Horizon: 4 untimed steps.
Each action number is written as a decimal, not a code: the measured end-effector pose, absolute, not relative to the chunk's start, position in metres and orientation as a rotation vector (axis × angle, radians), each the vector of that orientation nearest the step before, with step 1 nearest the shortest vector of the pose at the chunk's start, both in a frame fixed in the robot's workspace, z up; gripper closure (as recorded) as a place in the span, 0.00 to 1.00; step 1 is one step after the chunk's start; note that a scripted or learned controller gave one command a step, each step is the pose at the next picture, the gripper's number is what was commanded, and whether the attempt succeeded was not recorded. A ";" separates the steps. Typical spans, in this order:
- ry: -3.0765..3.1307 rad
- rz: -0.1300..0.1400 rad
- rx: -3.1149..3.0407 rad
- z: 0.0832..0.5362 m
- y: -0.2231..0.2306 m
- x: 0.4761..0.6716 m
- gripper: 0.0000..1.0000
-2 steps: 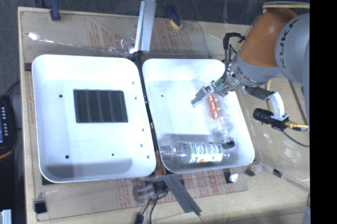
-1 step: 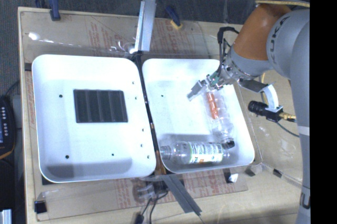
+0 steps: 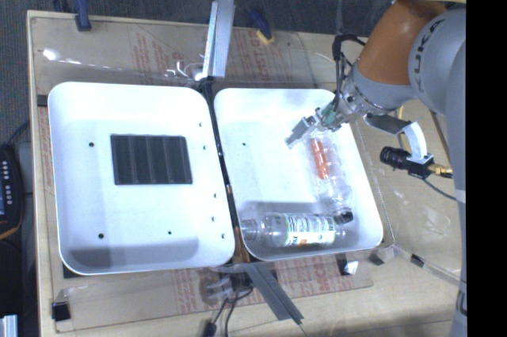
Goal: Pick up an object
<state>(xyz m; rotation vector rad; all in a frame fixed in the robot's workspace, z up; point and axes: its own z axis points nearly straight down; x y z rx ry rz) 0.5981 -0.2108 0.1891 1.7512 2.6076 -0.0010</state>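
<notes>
My gripper (image 3: 303, 130) hangs over the upper middle of the right bin (image 3: 261, 117), reaching in from the right. Just below and to its right lies a clear plastic bottle with an orange label (image 3: 325, 166), stretched along the bin's right side with its dark cap end toward the front. A second clear bottle with a white and green label (image 3: 294, 230) lies on its side along the bin's front wall. A black ribbed rectangular block (image 3: 150, 159) lies flat in the middle of the left bin (image 3: 79, 113). Nothing shows held in the gripper.
A grey metal bar (image 3: 219, 36) stands up behind the joint between the two bins. Blue clamps (image 3: 81, 10) grip the bench's back edge. The two bottles nearly meet at the right bin's front right corner.
</notes>
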 end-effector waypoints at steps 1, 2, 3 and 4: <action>2.733 -0.002 1.556 0.197 -0.208 0.594 0.00; 2.745 -0.001 1.524 0.194 -0.210 0.612 0.00; 2.823 -0.001 1.386 0.194 -0.208 0.609 0.00; 2.888 -0.001 1.242 0.175 -0.208 0.605 0.00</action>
